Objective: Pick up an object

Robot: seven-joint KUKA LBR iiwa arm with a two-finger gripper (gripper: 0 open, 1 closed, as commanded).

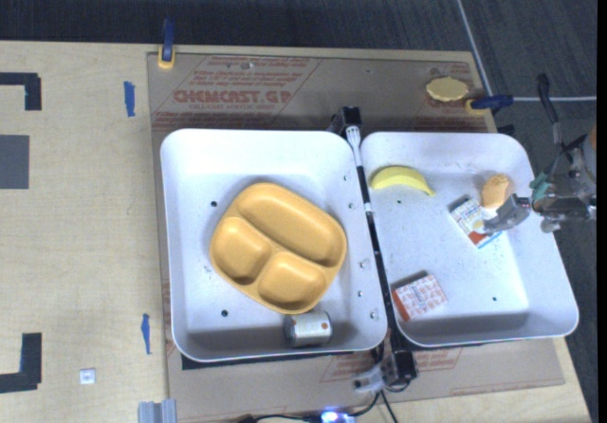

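The right bin (541,312) holds a yellow banana (400,180) at its far left, an orange-brown lump (494,190), a small white packet with red and blue print (469,219), and a red-and-white checkered packet (418,295) near its front. My gripper (512,210) reaches in over that bin's right rim. It is low, just right of the small packet and just below the orange-brown lump. In the left bin (185,160) lie a large yellow divided tray (277,246) and a small silver can (308,327) at the front wall.
Both bins rest on a brown board (237,89) on a pale bench. A yellow disc (447,89) lies on the board behind the right bin. Blue clamps (167,37) (488,101) grip the board's far edge. A black divider (365,212) runs between the bins.
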